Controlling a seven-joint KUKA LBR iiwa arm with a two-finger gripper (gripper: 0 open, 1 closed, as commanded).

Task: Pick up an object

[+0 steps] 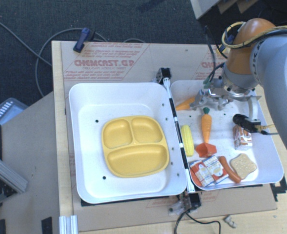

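Counting two white bins, I saw one yellow tray [133, 146] in the left and one carrot [206, 127] right; claw [212, 100] state unclear.

Toy food [206, 126] crowds the right bin [275, 167]; around the yellow tray [134, 145] lies open floor.

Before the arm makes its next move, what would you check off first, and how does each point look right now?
1. Gripper over the right bin: ok.
2. Something to grab nearby: ok, the carrot lies just below it.
3. Carrot apart from the corn cob: ok.
4. Fingers open: cannot tell.
5. Already holding something: cannot tell.
6. Yellow tray out of the way, in the left bin: ok.
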